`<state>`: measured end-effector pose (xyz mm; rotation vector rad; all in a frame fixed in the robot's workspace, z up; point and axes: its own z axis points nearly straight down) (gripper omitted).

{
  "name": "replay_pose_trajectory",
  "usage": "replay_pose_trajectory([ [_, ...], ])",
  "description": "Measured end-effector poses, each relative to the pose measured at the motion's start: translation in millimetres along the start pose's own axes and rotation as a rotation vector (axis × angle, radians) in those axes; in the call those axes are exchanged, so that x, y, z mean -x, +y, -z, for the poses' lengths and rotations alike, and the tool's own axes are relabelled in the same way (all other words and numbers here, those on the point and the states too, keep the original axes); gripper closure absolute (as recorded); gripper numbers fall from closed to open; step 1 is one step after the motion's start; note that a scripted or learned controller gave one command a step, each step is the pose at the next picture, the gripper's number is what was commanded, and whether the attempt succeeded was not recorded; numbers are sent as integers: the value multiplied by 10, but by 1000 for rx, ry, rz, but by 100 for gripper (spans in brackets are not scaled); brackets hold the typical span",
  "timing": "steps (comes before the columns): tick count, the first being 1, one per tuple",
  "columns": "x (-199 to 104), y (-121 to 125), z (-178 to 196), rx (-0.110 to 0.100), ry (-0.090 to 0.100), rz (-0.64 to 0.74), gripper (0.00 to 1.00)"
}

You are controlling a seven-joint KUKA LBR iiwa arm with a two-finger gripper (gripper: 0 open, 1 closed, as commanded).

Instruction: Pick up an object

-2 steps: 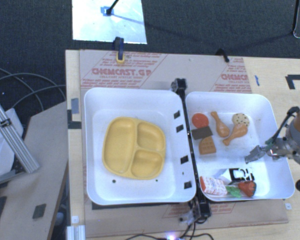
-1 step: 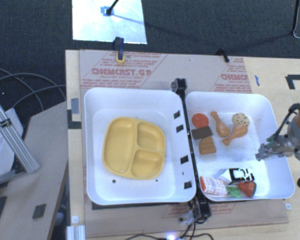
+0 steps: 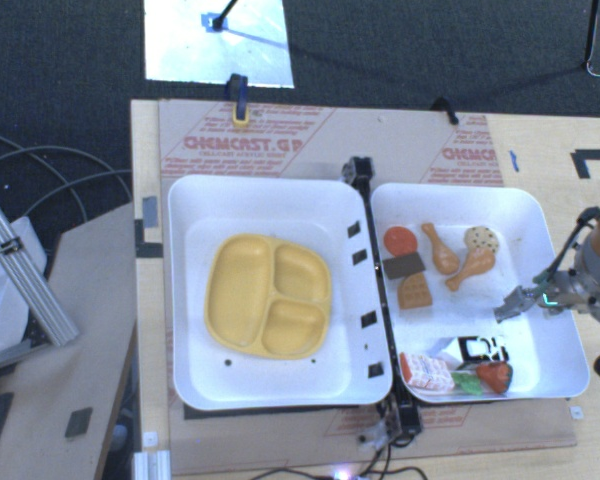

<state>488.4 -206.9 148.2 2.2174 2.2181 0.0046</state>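
Several small toy foods lie in the right bin (image 3: 555,268), and any of them would serve as the object to lift. Nearest the gripper (image 3: 510,308) are two tan drumsticks (image 3: 458,259), crossing near the bin's middle, with a speckled cookie (image 3: 481,238) just beside them. We judge all of these light, rigid and somewhat slick, probably moulded plastic, so nothing here should crush. The drumsticks look best taken across the narrow shaft, where two fingers can close squarely; the round ends would likely slip out.

Further left sit a red disc (image 3: 400,239), a dark brown block (image 3: 404,265) and an orange-brown wedge (image 3: 414,291), close together. Along the front wall we see a red and white packet (image 3: 426,372), a black and white piece (image 3: 480,349), a strawberry (image 3: 495,375) and something green beside it.

The gripper hangs over bare floor at the bin's right side, apart from every item, with nothing in it; how wide it stands we cannot tell.

The left bin (image 3: 180,298) holds a yellow divided plate (image 3: 268,295), its three compartments bare.
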Motion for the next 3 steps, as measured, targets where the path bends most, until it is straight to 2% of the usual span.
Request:
replay_pose_trajectory([
  [1, -12, -30, -670, -8, 3, -1, 0],
  [2, -3, 136, -270, 0, -1, 4, 0],
  [3, -3, 135, -180, 0, 0, 5, 100],
])
